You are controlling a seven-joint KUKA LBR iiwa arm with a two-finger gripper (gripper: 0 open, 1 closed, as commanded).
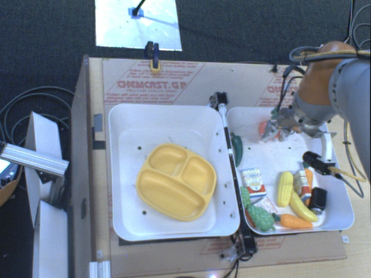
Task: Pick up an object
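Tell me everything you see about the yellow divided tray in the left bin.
The yellow tray looks like matte moulded plastic, with rounded corners and a raised rim. Ridges split it into three compartments: one long one along the near-left side and two smaller ones on the far side. It lies flat, right side up, turned at an angle to the walls, near the middle of the left bin. It rests on the bin floor; no other object touches it. The gripper is over the right bin.
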